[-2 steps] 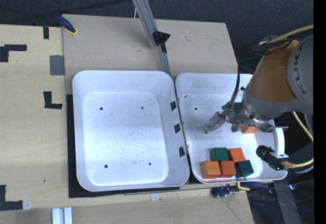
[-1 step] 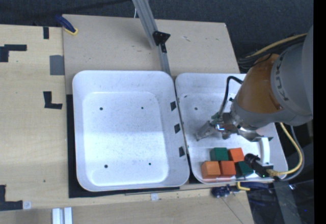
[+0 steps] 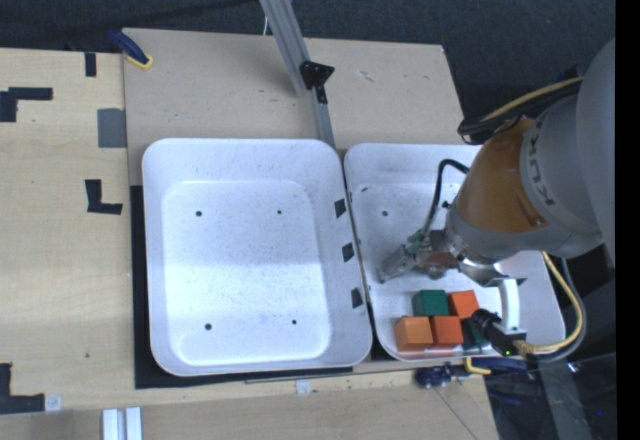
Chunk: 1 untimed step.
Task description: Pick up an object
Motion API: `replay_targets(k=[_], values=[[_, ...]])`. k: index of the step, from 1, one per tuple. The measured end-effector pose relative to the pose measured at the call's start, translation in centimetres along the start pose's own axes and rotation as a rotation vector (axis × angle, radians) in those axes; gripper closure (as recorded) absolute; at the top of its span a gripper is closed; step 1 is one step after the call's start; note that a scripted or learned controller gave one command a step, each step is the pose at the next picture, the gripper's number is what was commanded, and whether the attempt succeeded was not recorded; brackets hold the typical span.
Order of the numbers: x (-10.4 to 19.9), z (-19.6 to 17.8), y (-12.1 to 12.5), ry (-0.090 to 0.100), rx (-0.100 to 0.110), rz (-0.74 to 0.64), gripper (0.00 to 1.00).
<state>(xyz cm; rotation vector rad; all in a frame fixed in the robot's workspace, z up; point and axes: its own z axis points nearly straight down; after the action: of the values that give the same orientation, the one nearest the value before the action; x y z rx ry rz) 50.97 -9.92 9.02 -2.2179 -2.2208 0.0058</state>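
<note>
Where the arm point(image 3: 530, 188) reaches in from the right, its gripper point(image 3: 400, 263) sits low over the middle of the right bin point(image 3: 400, 168), fingers pointing left; they look narrow, with nothing visible between them, though blur makes the gap hard to read. Task objects: a cluster of small blocks at the near end of the right bin, near the gripper but apart from it. Green block point(image 3: 431, 302) farthest back, with one orange block point(image 3: 464, 303) just to its right; two more orange blocks, one at left point(image 3: 412, 332) and one beside it point(image 3: 446, 330), sit along the near wall. All look like plain matte cubes, touching or nearly so. Left bin point(image 3: 240, 258): white, speckled, four dark dots on its floor. Partial dark lettering on the arm's grey casing near the orange band, not legible. Metal pole point(image 3: 280, 8) slants across the bench point(image 3: 60, 228) beyond the bins.
</note>
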Motion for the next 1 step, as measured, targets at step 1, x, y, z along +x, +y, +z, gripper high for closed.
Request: replay_targets(k=[1], values=[[0.09, -1.06, 0.0, 0.002, 0.0, -0.001, 1.0]])
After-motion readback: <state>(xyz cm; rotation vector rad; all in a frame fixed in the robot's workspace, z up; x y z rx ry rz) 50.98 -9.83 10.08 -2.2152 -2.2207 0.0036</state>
